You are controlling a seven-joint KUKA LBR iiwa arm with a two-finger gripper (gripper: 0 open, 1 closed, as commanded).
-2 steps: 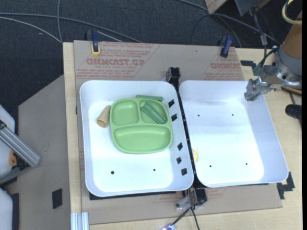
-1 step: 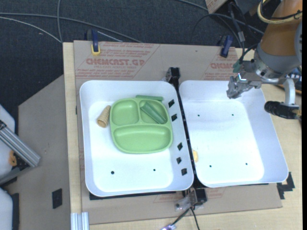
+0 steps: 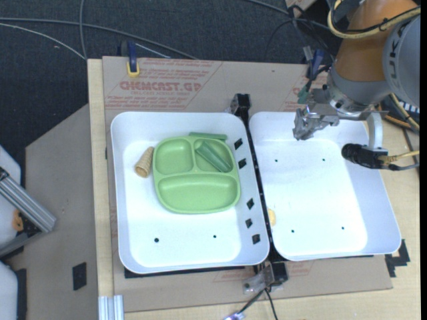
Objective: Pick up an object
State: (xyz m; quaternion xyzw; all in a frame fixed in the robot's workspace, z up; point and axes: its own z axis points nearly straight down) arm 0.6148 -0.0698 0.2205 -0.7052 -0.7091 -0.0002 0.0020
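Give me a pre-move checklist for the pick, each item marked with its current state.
1. Pincer is over a target: not ok; it hangs over the right bin, at its far edge.
2. Targets located: ok; green plate, green piece in its compartment and cone beside it all lie in the left bin.
3. Pincer carries nothing: cannot tell from this angle.
4. Path leftward crosses the divider between bins: ok if raised, height cannot tell.
5. Small yellow bit at the right bin's near-left edge: ok, apart from the pincer.
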